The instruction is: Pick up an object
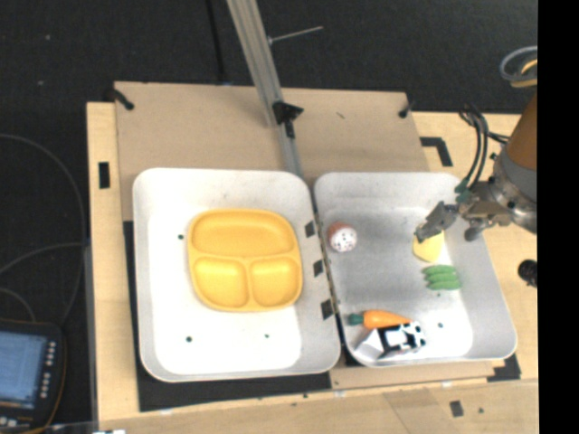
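4 objs near gripper [450, 221] | spread, over yellow pc [430, 246] | pea pod [441, 278] beside

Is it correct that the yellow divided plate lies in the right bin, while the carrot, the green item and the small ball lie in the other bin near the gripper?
Not quite. The camera view shows the yellow divided plate in the left bin, not the right one. The carrot, the green item and the small ball lie in the right bin, where the gripper is.
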